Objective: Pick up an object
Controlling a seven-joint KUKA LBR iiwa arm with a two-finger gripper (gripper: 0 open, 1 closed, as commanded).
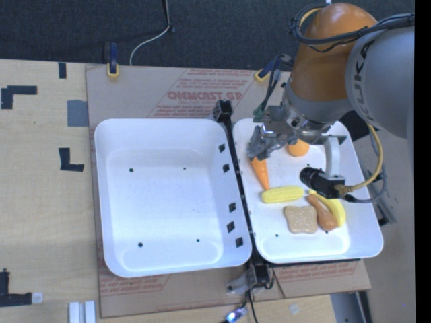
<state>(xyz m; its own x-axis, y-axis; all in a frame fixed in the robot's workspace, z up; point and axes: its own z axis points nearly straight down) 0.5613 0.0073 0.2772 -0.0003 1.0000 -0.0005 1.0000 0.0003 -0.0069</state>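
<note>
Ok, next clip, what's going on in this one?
A grey and orange robot arm reaches in over the right bin, its gripper down right above the top end of a carrot near the divider. Corn, a slice of bread, a banana and a small orange lie in the same bin. Nothing has been lifted yet. The left bin sits alongside.

Right bin (363, 247): carrot (260, 172) left, corn (282, 194) middle, bread (300, 219) in front, banana (331, 209) right.
</note>
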